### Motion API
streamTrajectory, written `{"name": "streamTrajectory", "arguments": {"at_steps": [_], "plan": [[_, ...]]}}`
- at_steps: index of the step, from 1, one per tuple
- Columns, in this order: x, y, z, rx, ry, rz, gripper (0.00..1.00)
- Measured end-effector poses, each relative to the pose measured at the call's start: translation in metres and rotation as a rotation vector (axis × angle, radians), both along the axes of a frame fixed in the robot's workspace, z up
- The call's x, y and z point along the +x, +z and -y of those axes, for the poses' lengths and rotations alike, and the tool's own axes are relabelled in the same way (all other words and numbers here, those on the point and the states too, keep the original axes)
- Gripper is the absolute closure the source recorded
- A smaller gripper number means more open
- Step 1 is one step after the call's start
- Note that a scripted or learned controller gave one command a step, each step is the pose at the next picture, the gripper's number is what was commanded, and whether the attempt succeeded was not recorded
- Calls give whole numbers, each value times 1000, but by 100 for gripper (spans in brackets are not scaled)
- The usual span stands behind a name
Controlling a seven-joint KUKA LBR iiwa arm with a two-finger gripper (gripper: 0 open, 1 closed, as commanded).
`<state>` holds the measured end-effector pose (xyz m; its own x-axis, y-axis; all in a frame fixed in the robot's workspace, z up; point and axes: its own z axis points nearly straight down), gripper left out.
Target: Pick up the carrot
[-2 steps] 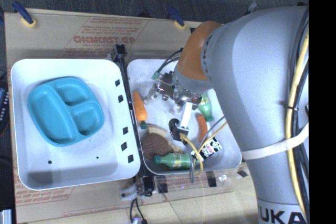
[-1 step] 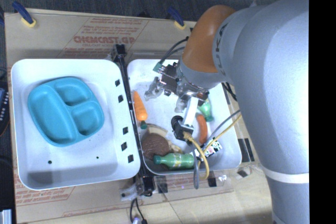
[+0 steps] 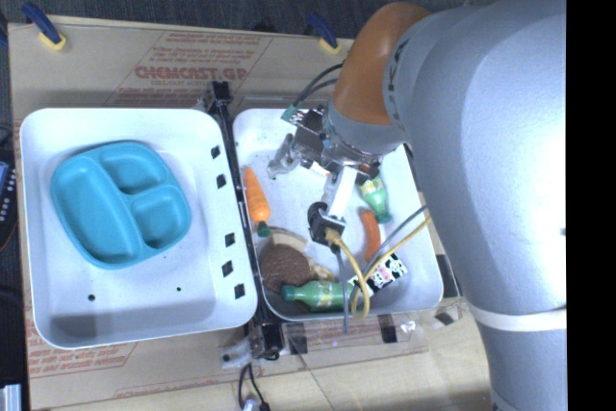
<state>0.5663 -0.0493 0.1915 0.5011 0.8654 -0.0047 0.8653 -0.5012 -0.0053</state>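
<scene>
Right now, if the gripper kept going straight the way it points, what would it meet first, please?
Probably the carrot, just beyond the gripper in the right bin; depth is unclear, so it could touch floor first.

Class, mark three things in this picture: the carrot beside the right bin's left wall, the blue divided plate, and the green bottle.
carrot (image 3: 256,195): camera view, middle of its orange body.
blue divided plate (image 3: 89,212): camera view, bare floor of its largest compartment.
green bottle (image 3: 320,295): camera view, middle of its body.

A blue divided plate (image 3: 120,202) sits in the left bin (image 3: 144,298), and in the right bin (image 3: 255,135) a green bottle (image 3: 313,295) lies at six o'clock, a brown lump (image 3: 284,263) at its eleven.
</scene>
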Motion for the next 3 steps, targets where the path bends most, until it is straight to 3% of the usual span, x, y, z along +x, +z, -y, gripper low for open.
{"name": "streamTrajectory", "arguments": {"at_steps": [1,2,3], "plan": [[16,-103,55,1,-32,-5,0],[6,5,-15,6,38,7,0],[20,-37,43,6,88,-6,0]]}}
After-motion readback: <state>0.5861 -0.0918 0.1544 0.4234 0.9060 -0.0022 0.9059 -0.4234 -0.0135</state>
